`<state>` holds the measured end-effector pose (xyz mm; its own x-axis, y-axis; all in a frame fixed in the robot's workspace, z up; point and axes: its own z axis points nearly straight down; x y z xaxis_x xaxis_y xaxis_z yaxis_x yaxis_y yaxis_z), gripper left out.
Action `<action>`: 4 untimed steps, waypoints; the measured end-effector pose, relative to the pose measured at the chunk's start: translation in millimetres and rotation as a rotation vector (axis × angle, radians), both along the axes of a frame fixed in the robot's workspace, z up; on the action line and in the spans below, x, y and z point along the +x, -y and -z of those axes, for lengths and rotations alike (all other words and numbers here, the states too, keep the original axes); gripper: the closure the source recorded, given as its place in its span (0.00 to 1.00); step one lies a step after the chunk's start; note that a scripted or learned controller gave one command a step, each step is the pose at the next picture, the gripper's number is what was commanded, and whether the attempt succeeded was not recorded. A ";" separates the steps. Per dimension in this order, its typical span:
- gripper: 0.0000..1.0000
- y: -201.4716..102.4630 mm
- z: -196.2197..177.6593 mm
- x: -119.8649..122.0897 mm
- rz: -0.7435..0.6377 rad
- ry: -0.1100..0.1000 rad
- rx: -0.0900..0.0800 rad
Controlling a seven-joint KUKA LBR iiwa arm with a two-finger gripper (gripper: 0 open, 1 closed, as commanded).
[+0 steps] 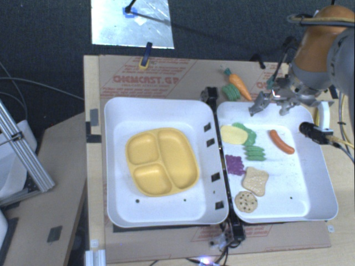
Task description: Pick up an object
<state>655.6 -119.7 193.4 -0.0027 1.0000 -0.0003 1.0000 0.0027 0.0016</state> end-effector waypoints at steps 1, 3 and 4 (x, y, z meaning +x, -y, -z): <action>0.00 2.6 77.6 -80.7 0.004 -0.012 0.003; 1.00 -19.2 76.0 -122.1 0.003 -0.006 0.002; 1.00 2.0 -25.1 -169.2 0.005 0.007 -0.002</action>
